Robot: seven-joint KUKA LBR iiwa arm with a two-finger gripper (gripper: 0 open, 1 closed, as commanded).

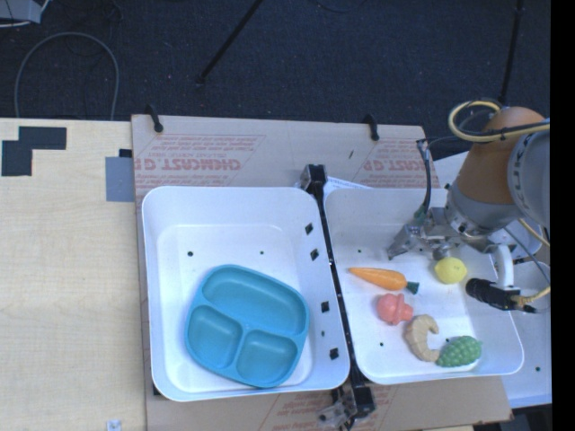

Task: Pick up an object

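Both white bins [162, 241] look like smooth, faintly glossy plastic; the blue divided tray [247, 326] likewise (a satin sheen). Printed cardboard [225, 155] beneath is matt; the bench [63, 277] pale wood.

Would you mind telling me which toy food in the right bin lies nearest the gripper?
The yellow lemon, just below and right of the gripper; the carrot, pink piece, croissant and green piece lie farther.

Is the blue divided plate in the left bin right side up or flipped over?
Right side up: the blue plate shows its three hollow compartments facing upward, lying flat in the left bin.
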